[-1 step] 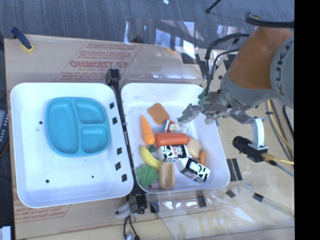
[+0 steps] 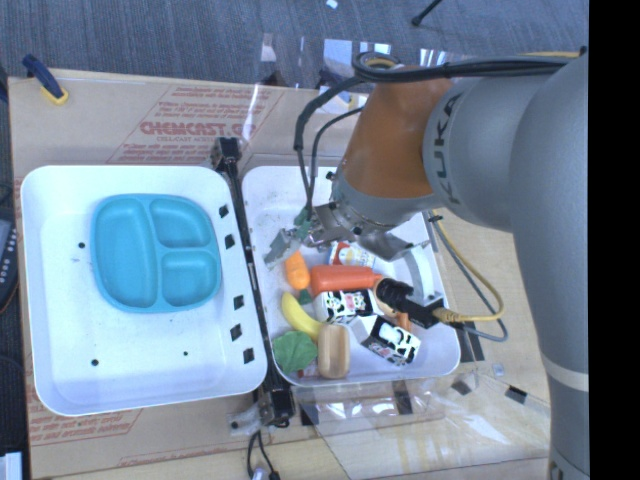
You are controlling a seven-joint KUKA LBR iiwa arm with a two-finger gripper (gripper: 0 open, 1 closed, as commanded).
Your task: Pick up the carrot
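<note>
A small orange carrot (image 2: 296, 269) lies in the right bin (image 2: 262, 200), near its left wall. My gripper (image 2: 297, 234) hangs just above and behind the carrot, at the end of the grey arm with its orange band (image 2: 400, 143). Nothing shows as held. The arm's bulk hides the back right part of this bin.
A long orange-red sausage-like piece (image 2: 345, 278) lies right of the carrot. Near the front are a banana (image 2: 298, 314), a green leafy piece (image 2: 293, 350), a bread roll (image 2: 333, 351) and two black-and-white cartons (image 2: 393, 341). The left bin (image 2: 50, 298) holds a blue divided plate (image 2: 157, 249).
</note>
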